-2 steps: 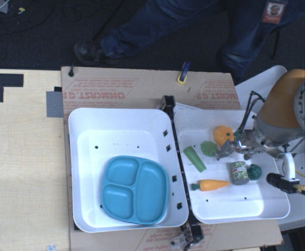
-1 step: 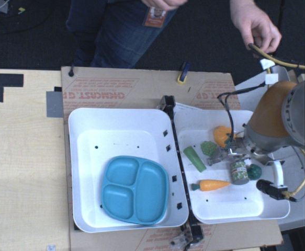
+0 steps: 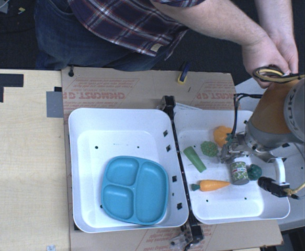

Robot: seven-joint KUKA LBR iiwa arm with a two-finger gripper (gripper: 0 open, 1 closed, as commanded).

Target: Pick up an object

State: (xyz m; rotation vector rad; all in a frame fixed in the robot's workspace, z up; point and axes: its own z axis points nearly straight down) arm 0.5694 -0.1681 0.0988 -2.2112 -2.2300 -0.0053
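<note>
1. End effector [image 3: 233, 151] is low in the right bin [image 3: 236, 213], at the end of the grey arm with the orange band. I can't tell its state; the finger area is a dark cluster of metal and I can't resolve it.
2. Nothing visibly between the fingers, so I judge the pick not made yet. Step in hand: settle on one target and close on it.
3. Nearest candidates: small can with a green label [image 3: 239, 172] just below the end effector, upright; green broccoli-like piece [image 3: 209, 148] just to its left; orange piece [image 3: 223, 135] just above-left, partly hidden by the wrist.
4. Further out: green stick-shaped piece [image 3: 194, 159] left, lying at a slant; toy carrot [image 3: 211, 185] below-left, lying flat; dark green round piece [image 3: 255, 171] right of the can.
5. The can looks like the best target: closest, rigid, straight sides. Centre over it and straddle it before descending; it's round and likely to roll or tip if one finger lands first.
6. Risk: the dark green piece is touching or nearly touching the can, so a finger may land on it. Orient the fingers so the gap runs away from it.
7. Left bin [image 3: 89, 135] holds a blue divided plate [image 3: 134, 190], well apart, irrelevant to the pick.
8. A person's hand [image 3: 275, 54] is above the arm at the cables. Keep moves slow.
</note>
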